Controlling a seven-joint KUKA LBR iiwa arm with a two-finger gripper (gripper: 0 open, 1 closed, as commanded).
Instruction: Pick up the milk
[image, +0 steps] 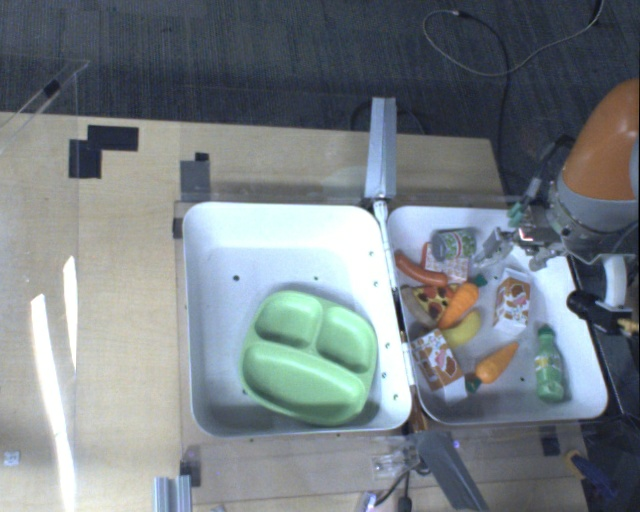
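The step in hand looks like the approach: the grey arm with its orange band (603, 140) reaches in from the right and hangs over the far right corner of the right-hand shallow white bin (590, 400), with nothing lifted yet. The two-finger gripper (510, 240) sits at the end of the arm's metal wrist, above the bin's far part, just right of a small green-labelled can (453, 243). It is too small and cluttered here to tell how wide it stands, and no object shows held in it.

The milk is most likely the small white carton with red and orange print (512, 303), lying near the middle of the right bin, just nearer than the gripper. A second, similar printed carton (435, 358) lies nearer and to the left, against the divider, so which one counts as the milk is a judgement.

Around them lie a red sausage (420, 270), an orange carrot (460, 303), a yellow fruit (462, 330), a smaller carrot (497, 362) and a green plastic bottle (548, 365) at the right. The left bin (210, 300) holds a green compartment tray (310, 355).

The next move calls for shifting a little nearer, centring over the white carton, and descending clear of the carrot beside it.
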